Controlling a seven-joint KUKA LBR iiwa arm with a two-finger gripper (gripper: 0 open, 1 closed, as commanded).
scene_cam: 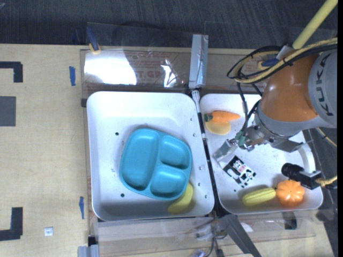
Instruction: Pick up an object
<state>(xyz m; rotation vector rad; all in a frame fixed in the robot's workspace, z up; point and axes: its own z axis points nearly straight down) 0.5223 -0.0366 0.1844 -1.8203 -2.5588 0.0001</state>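
Two white bins — one blue tray, one carrot.

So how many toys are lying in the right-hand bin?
5, maybe more under the arm: carrot and lemon top left, cow centre, corn and pumpkin at the bottom.

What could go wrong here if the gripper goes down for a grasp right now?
The gripper hangs over bare floor of the right bin, between the carrot and the black-and-white toy, so it may close on nothing. Drifting left, it could strike the divider wall.
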